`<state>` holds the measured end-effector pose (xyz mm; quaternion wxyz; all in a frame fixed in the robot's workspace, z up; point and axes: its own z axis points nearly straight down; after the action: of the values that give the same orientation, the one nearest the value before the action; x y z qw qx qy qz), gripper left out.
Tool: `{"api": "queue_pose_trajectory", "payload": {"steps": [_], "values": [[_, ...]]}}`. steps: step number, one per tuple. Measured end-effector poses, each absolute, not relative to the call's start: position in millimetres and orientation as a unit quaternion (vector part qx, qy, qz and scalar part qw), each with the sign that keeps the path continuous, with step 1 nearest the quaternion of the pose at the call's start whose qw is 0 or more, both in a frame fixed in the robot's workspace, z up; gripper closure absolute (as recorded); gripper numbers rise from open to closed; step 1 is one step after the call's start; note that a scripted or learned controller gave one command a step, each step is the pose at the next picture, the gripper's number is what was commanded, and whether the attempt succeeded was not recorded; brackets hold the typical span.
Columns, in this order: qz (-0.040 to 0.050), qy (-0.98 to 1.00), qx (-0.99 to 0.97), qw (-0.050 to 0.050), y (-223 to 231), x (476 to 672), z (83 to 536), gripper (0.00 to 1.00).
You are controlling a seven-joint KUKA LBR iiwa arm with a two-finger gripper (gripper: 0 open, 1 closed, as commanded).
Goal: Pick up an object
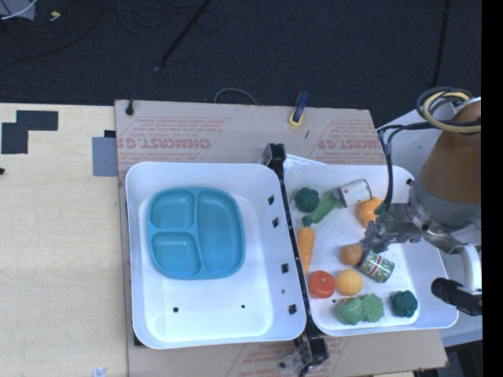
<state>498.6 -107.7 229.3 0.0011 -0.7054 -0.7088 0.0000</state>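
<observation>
Along the right bin's (428,320) front edge lie a green leafy vegetable (360,310) and a dark broccoli (404,303). Just behind them, mid-bin, the gripper (376,246) hangs over a small can (376,267) beside a brown ball (351,254). A blue divided plate (195,233) sits in the left bin (149,320).

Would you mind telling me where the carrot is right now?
In the camera view, the carrot lies in the right bin, near its left wall, just below the broccoli and above the tomato.
</observation>
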Motion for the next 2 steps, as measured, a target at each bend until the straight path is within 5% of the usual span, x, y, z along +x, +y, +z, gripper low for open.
{"api": "queue_pose_trajectory", "payload": {"steps": [2], "values": [[0.0007,-0.709,-0.706,0.002,-13,519.9,226,1.00]]}}
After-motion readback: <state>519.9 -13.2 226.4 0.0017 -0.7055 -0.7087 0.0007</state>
